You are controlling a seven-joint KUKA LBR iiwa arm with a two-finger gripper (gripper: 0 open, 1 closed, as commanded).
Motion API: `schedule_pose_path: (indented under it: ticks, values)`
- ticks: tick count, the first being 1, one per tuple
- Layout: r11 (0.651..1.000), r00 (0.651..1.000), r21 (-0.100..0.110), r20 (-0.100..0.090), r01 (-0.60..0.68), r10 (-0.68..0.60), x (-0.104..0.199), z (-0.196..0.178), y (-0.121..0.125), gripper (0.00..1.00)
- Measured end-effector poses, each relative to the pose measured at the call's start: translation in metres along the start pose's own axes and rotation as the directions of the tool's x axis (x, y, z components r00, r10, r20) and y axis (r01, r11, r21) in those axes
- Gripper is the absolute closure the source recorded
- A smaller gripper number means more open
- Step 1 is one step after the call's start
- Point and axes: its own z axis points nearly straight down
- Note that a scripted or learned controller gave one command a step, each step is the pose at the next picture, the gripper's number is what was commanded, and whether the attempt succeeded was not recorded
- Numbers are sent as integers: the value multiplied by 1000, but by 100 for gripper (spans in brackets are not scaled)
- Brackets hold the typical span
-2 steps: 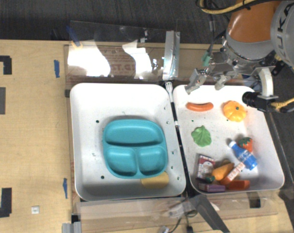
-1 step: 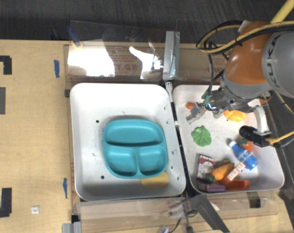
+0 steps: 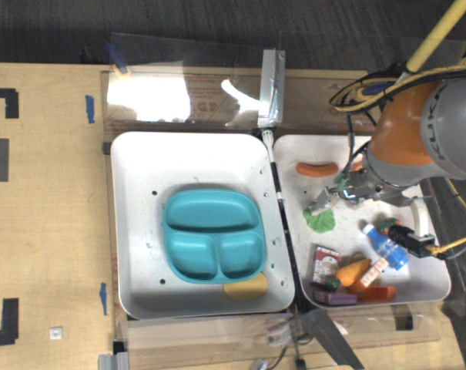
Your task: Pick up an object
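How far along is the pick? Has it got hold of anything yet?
Done: the arm has reached into the right white bin, with the gripper low over the small green soft piece. In hand: nothing visibly gripped; whether it is closing on the green piece cannot be told. Left: grasp and lift. The orange sausage-shaped toy and the teal divided plate in the left white bin lie untouched.

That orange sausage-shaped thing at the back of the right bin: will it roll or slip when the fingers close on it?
The orange sausage-shaped item is long with rounded ends, so it probably rolls sideways if nudged. Its surface looks smooth, so a grip may slip. It lies apart from the green piece, leaving room around it.
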Motion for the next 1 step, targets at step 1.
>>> schedule_pose_path:
  ticks: [1]
  values:
    - [1000, 1000, -11, 2, -1, 1, -3, 10, 69, 0]
